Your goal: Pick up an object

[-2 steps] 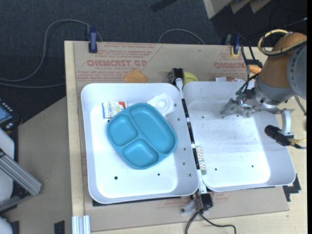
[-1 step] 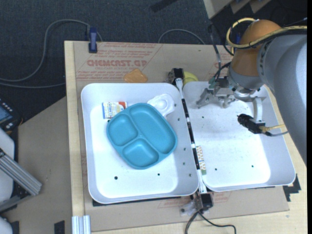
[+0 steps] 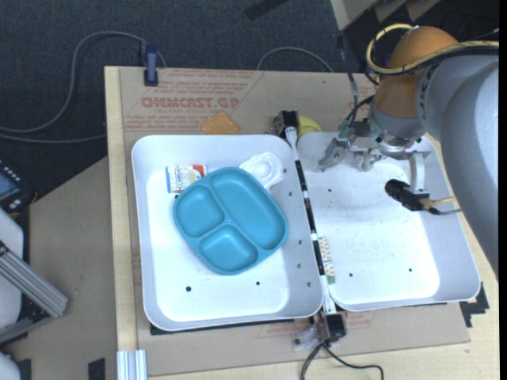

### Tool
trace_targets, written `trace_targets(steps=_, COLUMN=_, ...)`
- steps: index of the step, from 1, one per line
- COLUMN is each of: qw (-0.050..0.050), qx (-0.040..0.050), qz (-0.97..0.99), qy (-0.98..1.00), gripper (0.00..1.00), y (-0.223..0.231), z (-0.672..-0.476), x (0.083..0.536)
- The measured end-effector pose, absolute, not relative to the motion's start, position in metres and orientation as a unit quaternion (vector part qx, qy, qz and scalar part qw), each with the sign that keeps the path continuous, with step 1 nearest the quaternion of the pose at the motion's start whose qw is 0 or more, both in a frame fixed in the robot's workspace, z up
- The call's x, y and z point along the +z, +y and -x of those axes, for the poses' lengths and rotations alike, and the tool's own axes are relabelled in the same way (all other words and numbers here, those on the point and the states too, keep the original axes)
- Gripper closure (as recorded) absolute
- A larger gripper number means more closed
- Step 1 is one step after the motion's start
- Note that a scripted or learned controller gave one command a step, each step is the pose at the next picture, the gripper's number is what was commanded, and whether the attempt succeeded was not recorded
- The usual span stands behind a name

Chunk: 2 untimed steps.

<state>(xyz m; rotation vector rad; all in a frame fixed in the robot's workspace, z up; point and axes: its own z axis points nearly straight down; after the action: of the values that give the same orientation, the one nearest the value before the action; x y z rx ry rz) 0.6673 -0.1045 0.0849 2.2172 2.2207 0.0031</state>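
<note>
— Judging from the camera view, what could be spoiled?

— The gripper (image 3: 354,153) is hung at the right bin's (image 3: 396,279) far left corner, while the blue divided plate (image 3: 230,219), the carton (image 3: 184,176) and the white cup (image 3: 262,167) lie in the left bin (image 3: 158,260). Bare floor could be closed upon.

— And the grasp?

— Its state cannot be told; nothing is seen held.
</note>
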Motion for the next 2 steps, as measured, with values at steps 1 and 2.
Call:
trace_targets(steps=1, qw=0.000, qx=-0.0001, qz=-0.707, qy=0.708, gripper=0.00, y=-0.093, z=-0.667, x=0.085)
trace_targets(steps=2, qw=0.002, qx=0.0003, qz=-0.708, qy=0.707, gripper=0.00, y=-0.119, z=-0.667, x=0.085)
